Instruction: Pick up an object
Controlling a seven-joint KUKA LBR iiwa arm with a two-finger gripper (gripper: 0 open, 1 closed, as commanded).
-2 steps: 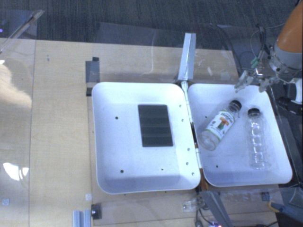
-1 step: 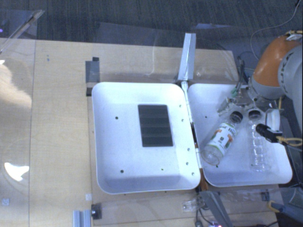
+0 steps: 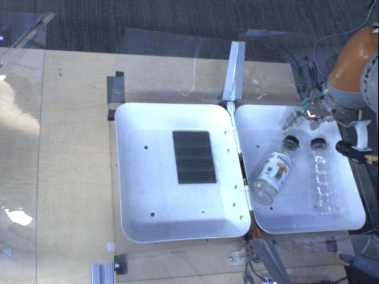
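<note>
Labelled bottle [image 3: 273,173] — lying diagonally, black cap up-right, in right bin [image 3: 355,220], claw [image 3: 307,116] near — grip state unclear

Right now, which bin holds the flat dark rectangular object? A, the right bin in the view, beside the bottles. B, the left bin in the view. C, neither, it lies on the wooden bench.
B: the dark rectangular object lies flat near the middle of the left bin, while the labelled bottle and the clear bottle lie in the right bin.
</note>
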